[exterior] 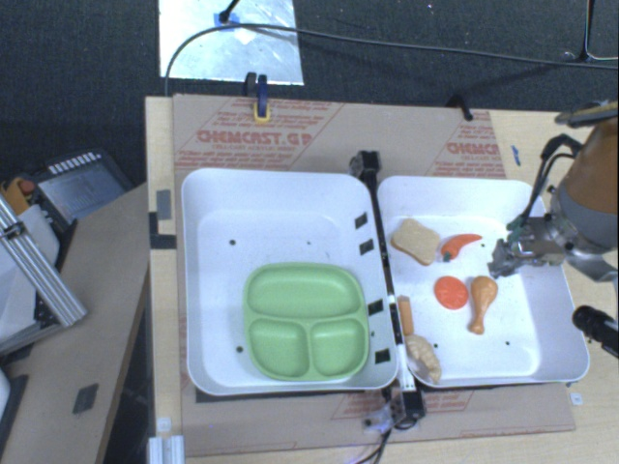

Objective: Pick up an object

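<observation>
Right bin point(556, 361), near to far: shrimp-like piece point(424, 356) at the near-left wall, then drumstick point(481, 301) beside tomato slice point(451, 292), bread point(416, 241) and chilli point(461, 245) beyond. End effector point(505, 258) hovered just above the drumstick's thick end; its opening could not be told. Drumstick likely light, rigid, slick plastic; best pinched across the narrow shank.

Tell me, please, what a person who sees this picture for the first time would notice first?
Probably the green divided plate, which lies alone in the left bin. Next, the toy food in the right bin: a bread slice, a red chili pepper, a tomato slice and a chicken drumstick. The gripper hangs just above the drumstick, at the bin's right side.
</observation>
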`<state>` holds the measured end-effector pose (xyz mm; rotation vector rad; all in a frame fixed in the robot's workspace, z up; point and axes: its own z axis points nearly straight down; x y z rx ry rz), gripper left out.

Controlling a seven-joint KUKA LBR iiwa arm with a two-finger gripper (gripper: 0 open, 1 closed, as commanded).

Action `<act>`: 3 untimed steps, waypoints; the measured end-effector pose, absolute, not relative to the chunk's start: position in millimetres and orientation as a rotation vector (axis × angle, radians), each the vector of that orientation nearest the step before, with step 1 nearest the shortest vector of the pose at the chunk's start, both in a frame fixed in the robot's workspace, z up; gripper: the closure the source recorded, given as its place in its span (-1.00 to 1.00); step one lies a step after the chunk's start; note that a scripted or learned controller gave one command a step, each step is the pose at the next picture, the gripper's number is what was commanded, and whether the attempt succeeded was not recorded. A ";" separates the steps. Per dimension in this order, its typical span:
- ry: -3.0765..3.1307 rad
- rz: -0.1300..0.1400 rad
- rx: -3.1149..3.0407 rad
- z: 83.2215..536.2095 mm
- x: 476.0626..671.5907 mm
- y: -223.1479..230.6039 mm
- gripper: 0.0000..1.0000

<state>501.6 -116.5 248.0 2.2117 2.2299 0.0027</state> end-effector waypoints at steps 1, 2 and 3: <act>2.231 0.003 2.211 251.6 494.1 -63.5 1.00; 2.229 0.003 2.213 239.3 488.9 -7.3 1.00; 2.229 0.002 2.213 229.0 496.1 49.8 1.00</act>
